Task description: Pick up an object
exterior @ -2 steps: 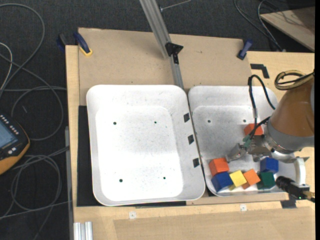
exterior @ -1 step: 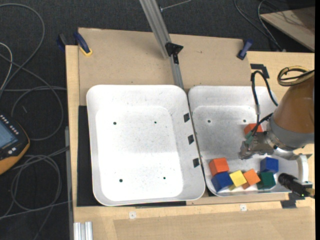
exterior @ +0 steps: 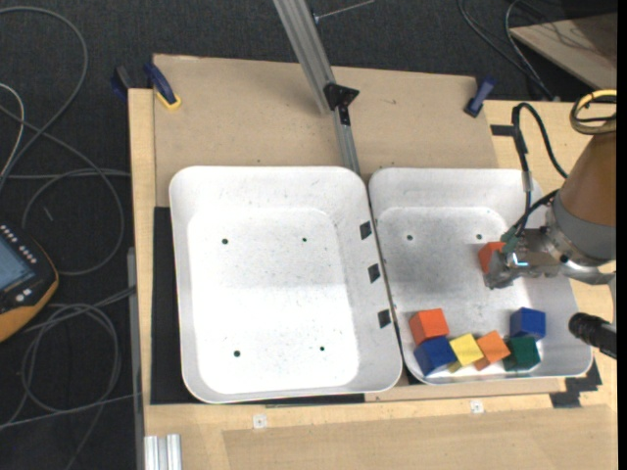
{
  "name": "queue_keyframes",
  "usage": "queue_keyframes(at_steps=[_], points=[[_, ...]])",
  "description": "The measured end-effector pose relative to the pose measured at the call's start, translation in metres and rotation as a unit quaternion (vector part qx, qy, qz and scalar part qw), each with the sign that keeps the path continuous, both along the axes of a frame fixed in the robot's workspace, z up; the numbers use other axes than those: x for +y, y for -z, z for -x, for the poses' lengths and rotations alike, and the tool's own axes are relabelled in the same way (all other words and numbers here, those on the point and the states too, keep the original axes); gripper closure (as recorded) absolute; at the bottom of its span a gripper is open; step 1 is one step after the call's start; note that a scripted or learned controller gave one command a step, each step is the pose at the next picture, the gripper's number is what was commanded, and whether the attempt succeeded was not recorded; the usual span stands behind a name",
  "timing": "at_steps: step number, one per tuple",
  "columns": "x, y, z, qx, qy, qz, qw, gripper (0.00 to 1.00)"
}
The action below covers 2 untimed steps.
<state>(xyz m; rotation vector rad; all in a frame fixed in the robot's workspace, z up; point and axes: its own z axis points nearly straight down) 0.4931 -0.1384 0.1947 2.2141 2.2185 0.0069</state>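
The gripper (exterior: 506, 265) is hanging low in the right bin (exterior: 441, 189), apparently clamping a red block (exterior: 489, 256) at its tip. It should be lifting straight up, slowly, avoiding the blocks (exterior: 470, 344) clustered below.

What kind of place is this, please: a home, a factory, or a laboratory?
Most likely a robotics laboratory. A wooden bench bears two white bins, coloured blocks lie in the right one, and loose cables trail over the dark carpet.
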Motion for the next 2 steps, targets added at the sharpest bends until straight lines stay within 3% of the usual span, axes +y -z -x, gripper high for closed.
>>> queue_keyframes(at_steps=[1, 2], points=[[0.000, -0.010, -0.001, 0.003, 0.000, -0.0008, 1.0000, 1.00], [0.047, -0.010, -0.020, 0.003, -0.002, -0.0018, 1.0000, 1.00]])
